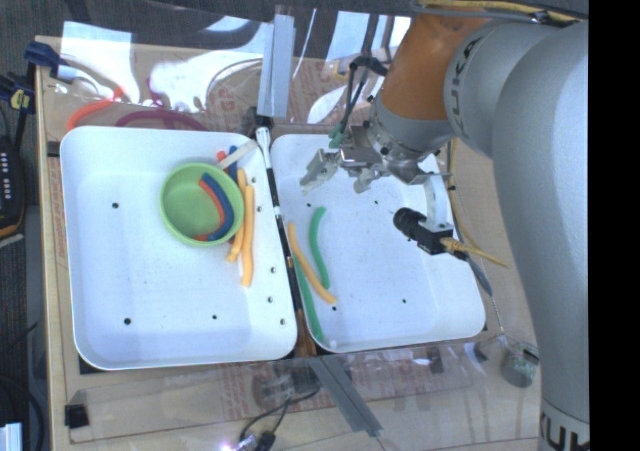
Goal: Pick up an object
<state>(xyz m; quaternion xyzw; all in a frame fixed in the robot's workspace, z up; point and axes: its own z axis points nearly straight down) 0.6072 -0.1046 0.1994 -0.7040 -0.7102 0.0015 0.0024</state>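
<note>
My gripper hangs over the upper part of the right bin, its fingers spread open with nothing between them. Just below it in that bin lies a green curved strip, and beside it an orange strip runs along the bin's left side. A darker green strip lies against the left wall lower down. In the left bin sits a green bowl holding blue and red strips, with orange strips at its right.
The arm's grey body and orange band cover the right bin's upper right corner. A black connector with a cable hangs over the right bin. A metal divider stands behind the bins.
</note>
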